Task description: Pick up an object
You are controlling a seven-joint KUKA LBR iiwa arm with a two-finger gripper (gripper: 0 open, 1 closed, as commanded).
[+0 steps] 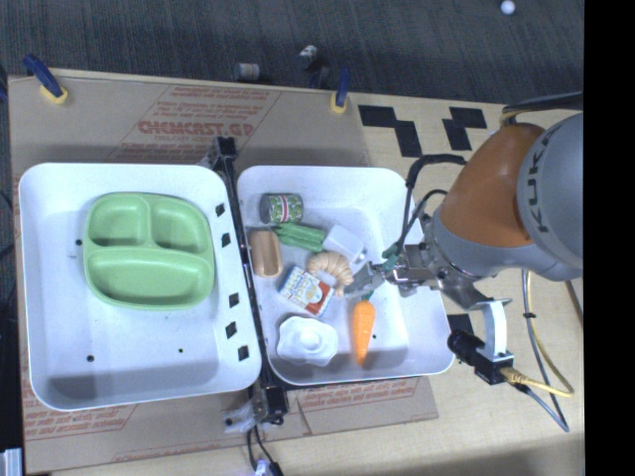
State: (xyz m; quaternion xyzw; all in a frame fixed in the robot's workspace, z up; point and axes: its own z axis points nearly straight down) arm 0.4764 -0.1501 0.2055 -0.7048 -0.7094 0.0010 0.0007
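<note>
The right bin [397,191] holds several items: a green can [282,207], a green cucumber [299,234], a tan cylinder [264,252], a croissant [329,264], a small juice carton [305,291], a white bottle [307,339], an orange carrot [362,329] and a pale wrapped piece [344,239]. My gripper [369,274] reaches in from the right and sits low in the bin, just right of the croissant and above the carrot's top. Its fingers look slightly apart with nothing between them.
The left bin [50,345] holds a green divided plate [149,248]. A black divider with clips [234,266] runs between the bins. The arm's grey and orange body [501,206] hangs over the right bin's right rim. Cables [541,365] trail at the lower right.
</note>
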